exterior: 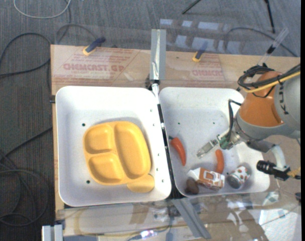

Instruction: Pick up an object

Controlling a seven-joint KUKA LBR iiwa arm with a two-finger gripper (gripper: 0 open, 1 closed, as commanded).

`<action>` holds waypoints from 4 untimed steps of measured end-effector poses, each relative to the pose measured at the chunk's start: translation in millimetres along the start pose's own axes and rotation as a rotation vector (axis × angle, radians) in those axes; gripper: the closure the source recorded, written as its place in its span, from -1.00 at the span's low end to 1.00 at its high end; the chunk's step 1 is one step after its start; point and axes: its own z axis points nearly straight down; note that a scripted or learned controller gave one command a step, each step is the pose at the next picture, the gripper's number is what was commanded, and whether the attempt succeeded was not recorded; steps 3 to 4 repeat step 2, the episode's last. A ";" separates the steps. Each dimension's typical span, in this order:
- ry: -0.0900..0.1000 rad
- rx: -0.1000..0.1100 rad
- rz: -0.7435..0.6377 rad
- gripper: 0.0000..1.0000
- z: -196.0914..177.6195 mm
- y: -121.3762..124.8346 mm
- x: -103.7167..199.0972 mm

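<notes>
Camera view gives you two white bins side by side. Your left bin [67, 134] holds a yellow divided tray [117, 150] with a small yellow piece [141, 185] touching its near corner. Taking that tray as the landmark, the right bin [192, 104] beyond it holds an orange-red chili [179, 150], then a second orange piece [219, 160], with a brown lump [192, 186], a small carton [210, 178] and a crumpled silvery item [239, 175] along the near wall. Your gripper [208, 147] hangs low between the two orange pieces, gripping nothing; you cannot tell how its tips stand. What the silvery item is stays unclear.
</notes>
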 end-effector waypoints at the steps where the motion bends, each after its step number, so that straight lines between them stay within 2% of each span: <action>1: -0.002 -0.004 0.000 1.00 -11.3 1.7 -0.3; 2: 0.008 0.014 0.179 1.00 -93.0 44.9 77.4; 4: 0.008 0.014 0.179 1.00 -93.0 44.9 77.4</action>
